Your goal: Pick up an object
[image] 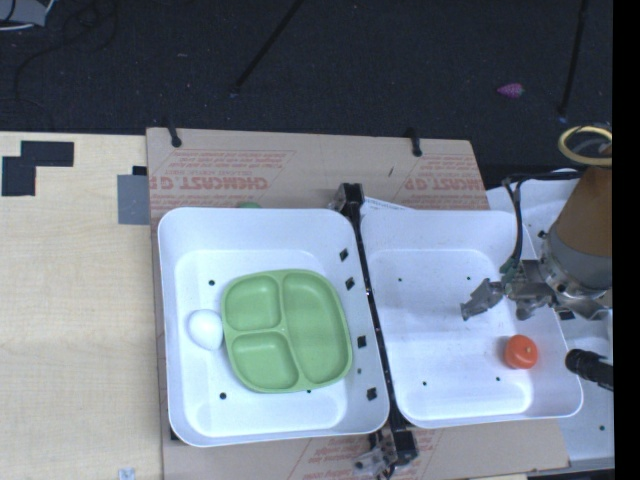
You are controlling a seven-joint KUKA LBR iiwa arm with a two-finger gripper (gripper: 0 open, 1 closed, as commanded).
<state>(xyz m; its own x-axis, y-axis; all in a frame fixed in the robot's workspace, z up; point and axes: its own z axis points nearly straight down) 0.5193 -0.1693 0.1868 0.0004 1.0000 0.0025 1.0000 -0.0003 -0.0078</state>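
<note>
Hovering over the right bin [440, 408], my claw [484, 300] sits near that bin's right wall, about midway between its far and near edges, with the grey arm [590, 228] entering from the right. Whether the claw is spread or pinched cannot be told from this angle; nothing is visible held in it. An orange ball [520, 351] rests on the bin floor toward the near right corner, just beside the claw but apart from it. In the left bin [180, 408] lie a green tray [287, 330] at centre and a white egg [206, 329] touching its left rim. Judged so, the pick is not yet made: approach, closing and lifting remain.
</note>
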